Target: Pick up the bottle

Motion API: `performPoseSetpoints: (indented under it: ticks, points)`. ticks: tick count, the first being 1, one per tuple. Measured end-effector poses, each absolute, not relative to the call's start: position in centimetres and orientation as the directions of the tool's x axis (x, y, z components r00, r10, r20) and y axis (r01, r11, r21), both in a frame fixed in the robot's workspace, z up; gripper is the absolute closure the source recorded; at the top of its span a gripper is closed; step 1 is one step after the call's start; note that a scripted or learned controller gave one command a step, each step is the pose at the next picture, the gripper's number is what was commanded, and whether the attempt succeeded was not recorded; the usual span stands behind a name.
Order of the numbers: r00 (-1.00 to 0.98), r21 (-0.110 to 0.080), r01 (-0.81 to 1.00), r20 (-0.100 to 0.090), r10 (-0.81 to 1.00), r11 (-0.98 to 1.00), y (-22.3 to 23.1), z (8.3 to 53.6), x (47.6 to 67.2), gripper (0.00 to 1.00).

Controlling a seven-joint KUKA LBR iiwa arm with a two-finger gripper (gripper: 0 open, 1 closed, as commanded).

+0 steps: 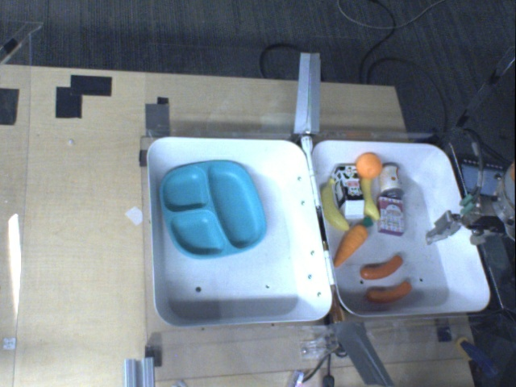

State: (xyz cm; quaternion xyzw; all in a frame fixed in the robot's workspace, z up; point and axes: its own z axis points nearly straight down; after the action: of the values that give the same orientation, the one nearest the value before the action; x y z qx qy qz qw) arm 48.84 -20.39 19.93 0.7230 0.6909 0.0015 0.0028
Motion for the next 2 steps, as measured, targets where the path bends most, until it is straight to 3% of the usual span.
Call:
performPoseSetpoints:
  ticks: [1, 2]
  points:
    - [0.225, 0.013, 0.974, 0.0, 0.974, -0.225, -16.5, 8.9, 49.1, 0.0]
    - [0.084, 0.006, 0.996, 0.0, 0.996, -0.084, -14.6, 9.1, 55.8, 0.0]
